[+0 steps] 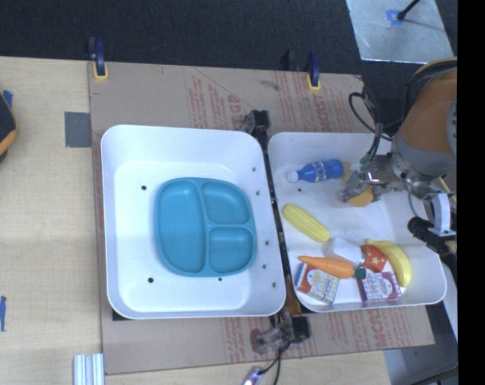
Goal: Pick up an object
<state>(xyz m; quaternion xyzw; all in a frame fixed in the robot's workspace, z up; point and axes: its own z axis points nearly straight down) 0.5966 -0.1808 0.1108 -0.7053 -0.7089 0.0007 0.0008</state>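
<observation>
On the worktop (42, 239), the pincer (361, 188) sat low in the right bin (418, 299) over a small orange object (361, 199) — its spread unreadable — and the blue bottle (318, 170) just beside risked a knock.

Orange-yellow object (361, 198) at hand (357, 189) — right bin (306, 147)

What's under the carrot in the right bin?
The orange carrot lies across the top of a small red-and-white carton, at the near end of the right white bin. The carton's top edge is covered, so its print there can't be read.
</observation>
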